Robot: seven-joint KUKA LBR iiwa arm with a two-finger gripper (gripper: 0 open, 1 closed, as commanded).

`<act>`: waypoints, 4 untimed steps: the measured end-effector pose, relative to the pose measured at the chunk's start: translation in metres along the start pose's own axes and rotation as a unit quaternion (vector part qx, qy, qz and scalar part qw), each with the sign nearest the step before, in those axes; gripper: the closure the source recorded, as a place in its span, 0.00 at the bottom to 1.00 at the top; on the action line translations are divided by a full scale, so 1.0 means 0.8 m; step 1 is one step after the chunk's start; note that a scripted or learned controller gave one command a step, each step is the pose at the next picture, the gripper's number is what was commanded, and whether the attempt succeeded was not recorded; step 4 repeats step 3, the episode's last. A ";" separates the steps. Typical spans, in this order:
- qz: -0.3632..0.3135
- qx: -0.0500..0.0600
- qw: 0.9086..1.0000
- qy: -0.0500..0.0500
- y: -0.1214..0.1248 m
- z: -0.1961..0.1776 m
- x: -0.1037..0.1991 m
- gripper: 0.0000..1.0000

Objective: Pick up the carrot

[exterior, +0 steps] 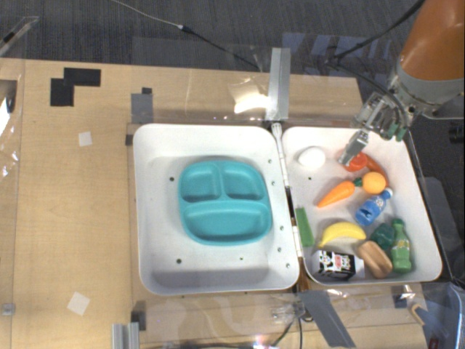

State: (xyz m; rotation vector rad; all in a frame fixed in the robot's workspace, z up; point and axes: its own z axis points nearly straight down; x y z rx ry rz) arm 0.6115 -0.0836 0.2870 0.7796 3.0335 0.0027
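The carrot (336,193) is orange with a small green top and lies slanted in the middle of the right bin (423,217). My gripper (354,151) hangs over the bin's far part, above and to the right of the carrot and apart from it. Its tip is just above a red toy vegetable (360,163). Nothing shows held in the gripper.
Around the carrot lie an orange fruit (374,183), a white ball (312,157), a blue bottle (372,208), a banana (343,232), a green bottle (399,244), a bread roll (374,259), a black-and-white carton (336,264) and a green stick (304,226). The left bin (156,166) holds a teal divided plate (221,198).
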 end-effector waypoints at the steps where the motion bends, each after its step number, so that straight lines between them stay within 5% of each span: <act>1: 0.006 0.001 1.000 0.004 0.010 0.107 0.031 0.00; 2: 0.032 0.002 0.999 0.003 -0.017 0.241 0.033 0.00; 3: 0.128 -0.002 0.992 -0.003 -0.028 0.246 0.053 0.00; 4: 0.128 -0.002 0.992 -0.003 -0.028 0.246 0.053 0.00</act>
